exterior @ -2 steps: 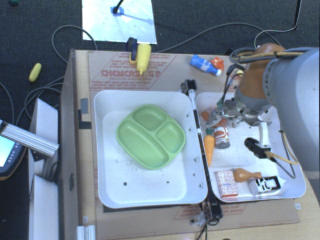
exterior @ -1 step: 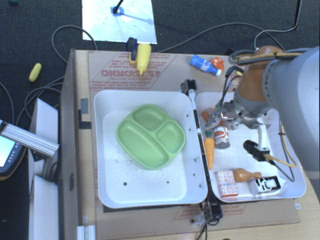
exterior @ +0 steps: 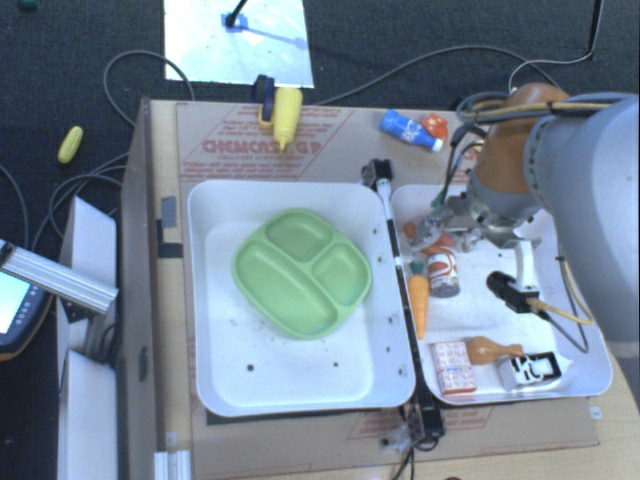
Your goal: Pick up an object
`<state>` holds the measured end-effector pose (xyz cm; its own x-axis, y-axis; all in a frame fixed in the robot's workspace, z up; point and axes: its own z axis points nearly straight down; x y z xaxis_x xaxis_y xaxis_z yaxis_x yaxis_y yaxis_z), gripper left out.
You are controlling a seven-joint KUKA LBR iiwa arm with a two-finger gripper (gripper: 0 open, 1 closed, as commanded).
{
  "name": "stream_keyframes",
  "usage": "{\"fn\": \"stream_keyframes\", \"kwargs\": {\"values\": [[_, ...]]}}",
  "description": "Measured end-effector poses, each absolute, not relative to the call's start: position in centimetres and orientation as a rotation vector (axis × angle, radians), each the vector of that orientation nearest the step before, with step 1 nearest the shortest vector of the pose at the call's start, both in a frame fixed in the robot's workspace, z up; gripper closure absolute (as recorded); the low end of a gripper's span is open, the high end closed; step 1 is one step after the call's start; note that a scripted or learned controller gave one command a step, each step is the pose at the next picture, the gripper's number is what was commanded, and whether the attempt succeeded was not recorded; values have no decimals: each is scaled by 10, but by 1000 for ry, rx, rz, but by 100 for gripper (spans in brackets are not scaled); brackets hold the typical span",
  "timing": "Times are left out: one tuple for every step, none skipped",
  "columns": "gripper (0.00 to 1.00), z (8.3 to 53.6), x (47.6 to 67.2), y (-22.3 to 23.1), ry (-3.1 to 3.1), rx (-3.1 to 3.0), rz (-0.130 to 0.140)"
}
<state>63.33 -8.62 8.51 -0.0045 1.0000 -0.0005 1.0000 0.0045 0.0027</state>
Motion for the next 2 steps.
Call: {"fn": "stream_keyframes", "kwargs": {"values": [[0,85,648,-89,2225,2214,3],[100,98,650,-90,2226,2206,7]]}}
